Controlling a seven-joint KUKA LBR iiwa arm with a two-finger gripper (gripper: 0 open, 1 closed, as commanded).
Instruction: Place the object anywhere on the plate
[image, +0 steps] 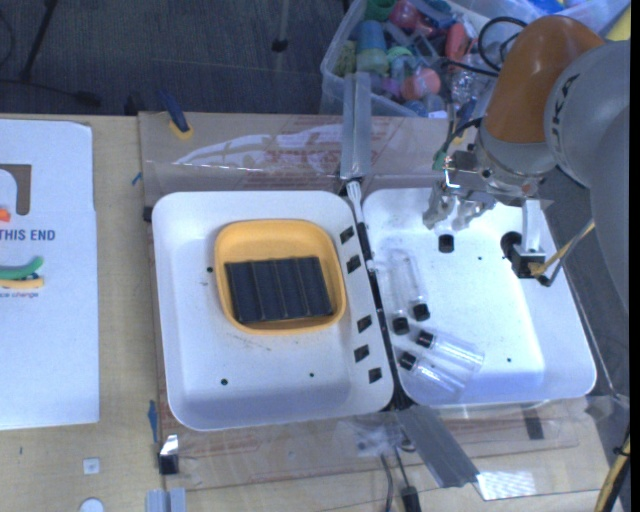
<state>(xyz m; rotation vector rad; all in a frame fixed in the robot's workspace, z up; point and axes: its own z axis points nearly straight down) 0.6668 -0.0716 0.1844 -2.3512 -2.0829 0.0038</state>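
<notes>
Your gripper hangs over the right bin, near that bin's far edge and a little toward the divider between the two bins. Its metal fingers point down at the bin floor, but they are small and blurred here, so you cannot tell whether they are apart or together, and nothing can be made out between them. A small dark spot sits on the bin floor just below the fingertips; what it is cannot be told.

Above the gripper you see the wrist with its orange band, and the grey arm leads off to the right edge.

The objects, clear tubes with black caps, lie on the floor of the right bin, in its near-left part, close to the divider. One tube lies roughly along the divider; the others lie slanted toward the bin's near edge. They are well apart from the gripper.

The plate is yellow and sits in the left bin, about its middle, slightly toward the far edge. A dark ribbed slab lies flat inside the plate.

Beyond the far edge of the bins stands a clear box of coloured items. A white sheet lies on the bench left of the bins.
</notes>
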